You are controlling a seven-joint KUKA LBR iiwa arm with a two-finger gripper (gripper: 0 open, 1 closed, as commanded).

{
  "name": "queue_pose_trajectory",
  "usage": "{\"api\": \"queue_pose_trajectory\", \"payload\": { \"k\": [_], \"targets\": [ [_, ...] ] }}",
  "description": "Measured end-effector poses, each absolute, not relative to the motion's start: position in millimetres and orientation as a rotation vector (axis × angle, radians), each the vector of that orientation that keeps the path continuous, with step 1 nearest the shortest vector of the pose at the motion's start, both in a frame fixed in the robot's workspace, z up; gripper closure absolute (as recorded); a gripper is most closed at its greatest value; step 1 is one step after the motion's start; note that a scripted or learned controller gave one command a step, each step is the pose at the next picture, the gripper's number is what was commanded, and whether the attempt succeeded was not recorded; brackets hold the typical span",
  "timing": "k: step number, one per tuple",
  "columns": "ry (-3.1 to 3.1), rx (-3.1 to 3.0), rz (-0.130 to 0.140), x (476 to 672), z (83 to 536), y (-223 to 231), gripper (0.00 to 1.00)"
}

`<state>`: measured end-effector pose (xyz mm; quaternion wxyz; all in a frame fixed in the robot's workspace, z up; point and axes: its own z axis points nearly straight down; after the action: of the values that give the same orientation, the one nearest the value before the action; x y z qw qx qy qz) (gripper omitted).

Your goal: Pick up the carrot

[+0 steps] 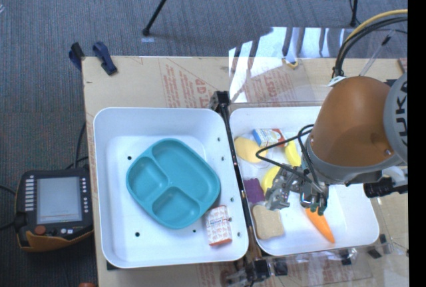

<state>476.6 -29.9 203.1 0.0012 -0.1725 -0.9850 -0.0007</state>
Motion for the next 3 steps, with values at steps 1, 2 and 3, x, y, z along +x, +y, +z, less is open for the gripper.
{"api": "queue_pose_trajectory", "payload": {
  "k": [1,2,3],
  "targets": [
    [-3.094,-0.541,-0.001,476.8,204.0,-30.2,0.00],
    [-3.132,-0.146,-0.003,473.9,103.5,-85.2,0.00],
    [-3.045,-0.760,-0.001,475.3,86.1,-136.0,0.00]
  ]
}}
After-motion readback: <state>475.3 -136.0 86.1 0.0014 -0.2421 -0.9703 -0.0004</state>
